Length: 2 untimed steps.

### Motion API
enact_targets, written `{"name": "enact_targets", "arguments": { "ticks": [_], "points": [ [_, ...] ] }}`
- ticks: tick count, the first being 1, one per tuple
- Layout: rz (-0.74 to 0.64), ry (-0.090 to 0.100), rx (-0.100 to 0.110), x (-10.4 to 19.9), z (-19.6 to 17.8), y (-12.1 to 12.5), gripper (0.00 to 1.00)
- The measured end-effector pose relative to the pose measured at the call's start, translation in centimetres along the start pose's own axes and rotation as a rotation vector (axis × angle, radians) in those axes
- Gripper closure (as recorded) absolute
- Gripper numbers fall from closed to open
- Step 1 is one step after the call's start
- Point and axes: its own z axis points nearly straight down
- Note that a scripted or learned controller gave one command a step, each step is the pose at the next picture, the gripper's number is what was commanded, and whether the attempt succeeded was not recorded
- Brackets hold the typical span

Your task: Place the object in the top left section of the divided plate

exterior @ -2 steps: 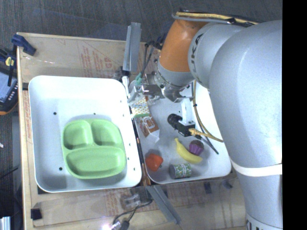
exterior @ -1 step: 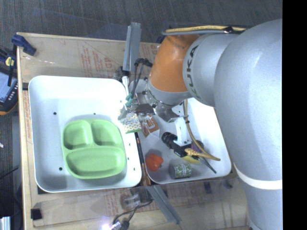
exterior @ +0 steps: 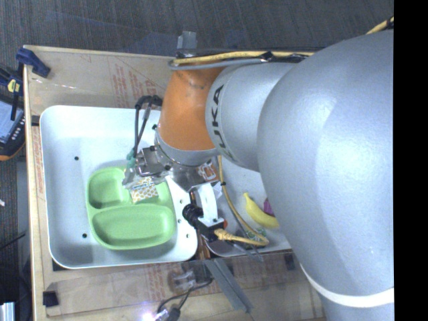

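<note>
A green divided plate (exterior: pixel 127 223) lies in the left white bin (exterior: pixel 60 146), with a large section at the front and smaller sections at the back. My gripper (exterior: pixel 142 179) hangs over the plate's back right section. A small patterned tan object (exterior: pixel 144 191) sits right under the fingertips, over that section's edge. I cannot tell whether the fingers grip it or stand apart from it.
The arm's big grey body covers most of the right bin. A yellow banana (exterior: pixel 257 212) and a purple thing (exterior: pixel 269 208) peek out beside it in the right bin. The left bin's back and left floor are bare white.
</note>
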Motion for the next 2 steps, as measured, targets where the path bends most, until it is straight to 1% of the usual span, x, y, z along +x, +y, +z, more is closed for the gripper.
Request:
{"name": "enact_targets", "arguments": {
  "ticks": [1,2],
  "points": [
    [-0.337,-0.001,-0.003,4.79,-1.95,2.62,1.0],
    [-0.337,-0.001,-0.004,4.75,-1.96,2.62,0.0]
  ]
}}
